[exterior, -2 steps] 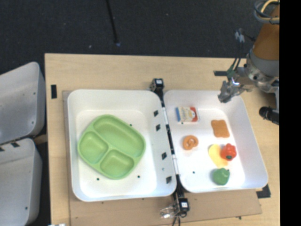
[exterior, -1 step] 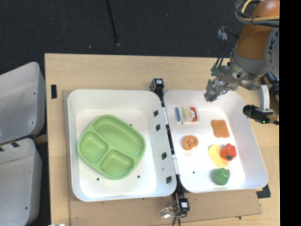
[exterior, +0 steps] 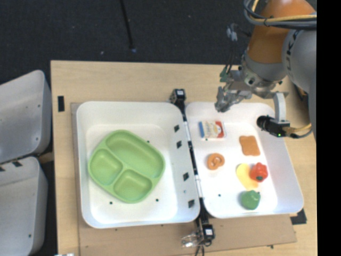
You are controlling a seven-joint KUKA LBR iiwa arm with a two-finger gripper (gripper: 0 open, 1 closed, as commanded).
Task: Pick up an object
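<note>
The small packet in the right bin bears a blue end and a red patch; its print is too small to read. The gripper hangs over the bin's far left corner with nothing seen in it; whether it is released or clenched cannot be told. The packet lies just nearer than it. Further on lie a pretzel, toast slice, red pepper and green pepper. The left bin holds a green divided plate.
</note>
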